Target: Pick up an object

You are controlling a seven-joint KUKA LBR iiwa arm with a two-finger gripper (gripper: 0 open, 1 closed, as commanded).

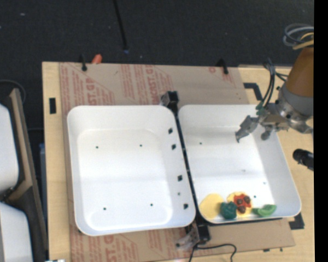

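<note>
While the end effector (255,129) hangs released over the right bin (218,162), yellow disc (210,204), teal toy (228,210), green piece (265,209) at its near edge.

Arm (300,81) cut off at right edge.

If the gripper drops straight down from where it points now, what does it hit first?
Probably bare floor of the right bin: the gripper, fingers spread, hangs over its far end, well clear of the toys. Depth is uncertain.
</note>
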